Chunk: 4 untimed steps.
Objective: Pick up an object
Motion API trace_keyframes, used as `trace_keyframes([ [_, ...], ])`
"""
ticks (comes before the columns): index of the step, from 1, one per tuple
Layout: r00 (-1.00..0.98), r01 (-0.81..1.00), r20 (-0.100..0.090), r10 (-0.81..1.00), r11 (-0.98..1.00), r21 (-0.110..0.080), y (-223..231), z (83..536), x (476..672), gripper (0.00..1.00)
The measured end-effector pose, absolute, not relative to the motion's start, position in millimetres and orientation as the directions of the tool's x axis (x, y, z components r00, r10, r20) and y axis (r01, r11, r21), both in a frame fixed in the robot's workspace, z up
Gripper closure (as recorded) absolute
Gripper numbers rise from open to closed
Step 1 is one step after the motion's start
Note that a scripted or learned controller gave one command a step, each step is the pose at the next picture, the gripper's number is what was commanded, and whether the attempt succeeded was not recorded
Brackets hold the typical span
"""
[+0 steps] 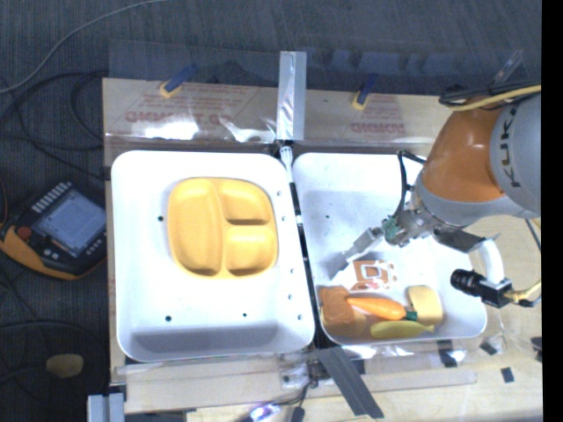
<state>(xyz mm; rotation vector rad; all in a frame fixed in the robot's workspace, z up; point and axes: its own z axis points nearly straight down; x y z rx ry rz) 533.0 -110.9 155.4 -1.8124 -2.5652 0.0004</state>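
- arm (493, 161): grey shell, fat orange band, dark "KU" lettering on the side
- thin black cable (405, 176) looping near the wrist
- gripper (356, 249): slim grey metal

Two white bins side by side on the desk (119, 112). In the left bin (141, 323), a yellow divided tray (222, 227). In the right bin (334, 192), the tool (362, 246), low above the floor, near a white-and-orange card (374, 273). Along the near wall: brown piece (336, 310), carrot (380, 307), yellow block (425, 303), yellow-green piece (394, 328).

"KU", cut off by frame edge, legible on arm (493, 161); red print on bench board (176, 108) unreadable.
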Motion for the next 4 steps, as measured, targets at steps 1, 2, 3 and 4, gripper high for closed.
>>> trace_keyframes([
  [1, -0.45, 0.893, 0.0, 0.893, 0.45, 0.0, -128.1, 162.3, 595.8, 0.0],
  [2, -0.447, 0.895, -0.009, 0.895, 0.447, 0.008, -183.8, 89.1, 551.2, 0.0],
  [3, -0.332, 0.943, -0.009, 0.943, 0.332, 0.01, -152.7, 89.1, 558.8, 0.0],
  [4, -0.411, 0.912, -0.003, 0.912, 0.411, 0.0, -170.5, 229.9, 569.6, 0.0],
])
